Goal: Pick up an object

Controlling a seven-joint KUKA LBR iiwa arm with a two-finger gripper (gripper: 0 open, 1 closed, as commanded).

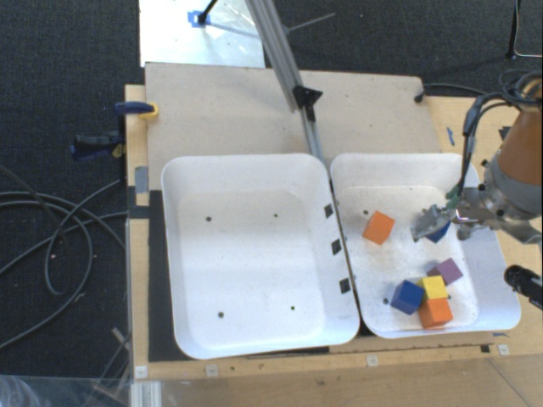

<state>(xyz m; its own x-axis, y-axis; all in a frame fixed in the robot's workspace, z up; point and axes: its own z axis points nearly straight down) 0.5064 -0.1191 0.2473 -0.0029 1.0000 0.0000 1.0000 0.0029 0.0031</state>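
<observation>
Gripper (431, 225) low over right bin (492, 308), a blue block (438, 234) directly beneath; finger state impossible to tell; orange cube (378, 227) lying leftward

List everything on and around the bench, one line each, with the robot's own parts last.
Bins: 2, white, side by side on the bench; left bin, right bin.
Orange cube: 1, alone in the right bin's left half.
Block cluster: 4, near the right bin's front; blue cube, yellow cube, purple block, orange block.
Blue object: 1, partly hidden at the jaws; held or not, cannot tell.
Clamps: 2, left bench edge; blue and yellow, dark blue.
Metal pole: 1, grey, slanting over the bench's back.
Cables: several, black, on the floor at left.
Arm: 1, orange band, over the right bin.
Gripper: 1, low in the right bin.
</observation>
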